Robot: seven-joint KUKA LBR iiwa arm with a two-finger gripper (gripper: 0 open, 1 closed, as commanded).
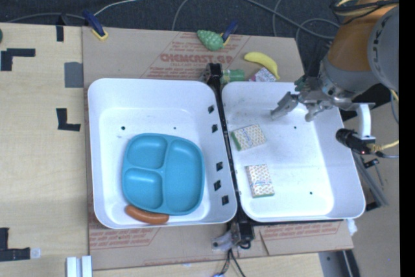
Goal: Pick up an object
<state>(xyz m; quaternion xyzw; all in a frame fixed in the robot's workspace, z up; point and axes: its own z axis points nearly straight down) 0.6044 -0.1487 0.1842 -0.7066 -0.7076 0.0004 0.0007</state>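
Two small patterned packets lie in the right bin (pixel 324 204): one greenish packet (pixel 249 137) near the bin's left wall and one (pixel 260 180) below it toward the front. My gripper (pixel 297 109) hangs over the right bin's back right part, open, its two grey fingers spread with nothing between them. It is up and to the right of the upper packet, clear of both. The left bin (pixel 110 97) holds a blue divided plate (pixel 163 173) and an orange sausage (pixel 147 215) at the plate's front edge.
Behind the bins on the cardboard lie a yellow banana (pixel 262 63), a green object (pixel 210 39) and a small pinkish item (pixel 263 76). Cables run along the back and right side. A black divider (pixel 220 139) separates the bins.
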